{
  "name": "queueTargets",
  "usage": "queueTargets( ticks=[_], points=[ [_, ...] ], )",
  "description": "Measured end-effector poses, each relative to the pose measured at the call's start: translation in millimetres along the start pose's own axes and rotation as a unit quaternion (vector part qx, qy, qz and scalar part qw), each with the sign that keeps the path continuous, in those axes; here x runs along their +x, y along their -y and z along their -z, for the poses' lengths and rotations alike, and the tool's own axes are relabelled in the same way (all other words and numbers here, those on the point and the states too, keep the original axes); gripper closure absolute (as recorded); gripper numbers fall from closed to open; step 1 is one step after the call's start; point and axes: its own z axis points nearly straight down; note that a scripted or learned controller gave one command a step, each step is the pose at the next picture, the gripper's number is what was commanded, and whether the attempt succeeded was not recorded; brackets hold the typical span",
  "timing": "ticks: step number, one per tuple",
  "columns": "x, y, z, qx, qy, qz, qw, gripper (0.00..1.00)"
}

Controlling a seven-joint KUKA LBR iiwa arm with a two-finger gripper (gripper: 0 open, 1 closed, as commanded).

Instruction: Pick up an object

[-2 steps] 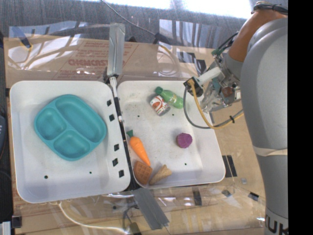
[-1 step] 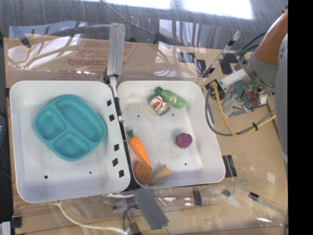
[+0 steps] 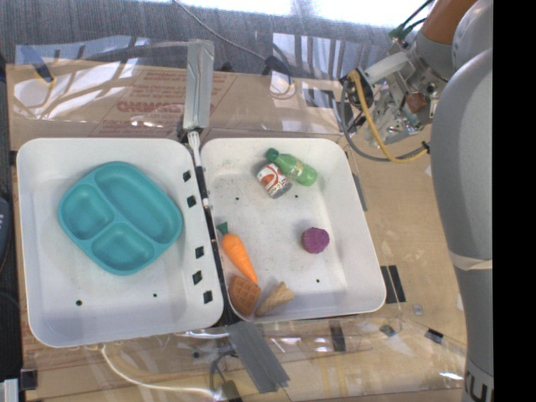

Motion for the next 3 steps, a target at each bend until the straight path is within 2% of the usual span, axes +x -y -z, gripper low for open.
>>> queueTargets(
  ticks=[1, 2, 3],
  points=[
    [-31.2, 4.3, -16.0, 0.001, 0.002, -0.002, 1.0, 1.0],
    [3.6, -1.0, -2.0, 0.0, 0.0, 0.0, 1.0, 1.0],
    [9.8, -2.3, 23.5, 0.0, -0.001, 0.0, 1.0, 1.0]
  ],
)
